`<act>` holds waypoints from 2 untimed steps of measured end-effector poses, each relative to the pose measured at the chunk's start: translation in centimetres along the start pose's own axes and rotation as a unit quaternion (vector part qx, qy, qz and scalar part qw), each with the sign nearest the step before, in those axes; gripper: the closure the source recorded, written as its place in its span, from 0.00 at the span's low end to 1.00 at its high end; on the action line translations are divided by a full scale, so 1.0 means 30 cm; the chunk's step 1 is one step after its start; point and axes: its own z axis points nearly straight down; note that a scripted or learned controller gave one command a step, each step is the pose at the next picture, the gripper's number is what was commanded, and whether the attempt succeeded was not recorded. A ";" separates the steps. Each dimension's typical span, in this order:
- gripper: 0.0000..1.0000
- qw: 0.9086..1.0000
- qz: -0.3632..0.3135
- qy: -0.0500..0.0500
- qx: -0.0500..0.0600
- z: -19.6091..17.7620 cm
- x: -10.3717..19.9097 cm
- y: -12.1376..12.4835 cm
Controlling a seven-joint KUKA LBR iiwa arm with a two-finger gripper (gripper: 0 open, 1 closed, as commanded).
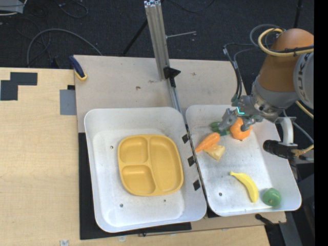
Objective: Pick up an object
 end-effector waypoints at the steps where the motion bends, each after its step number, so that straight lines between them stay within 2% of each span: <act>1: 0.00 1.000 0.000 0.000 -0.002 -0.006 0.000 0.004; 2: 0.00 1.000 0.000 0.000 0.001 0.141 0.004 -0.012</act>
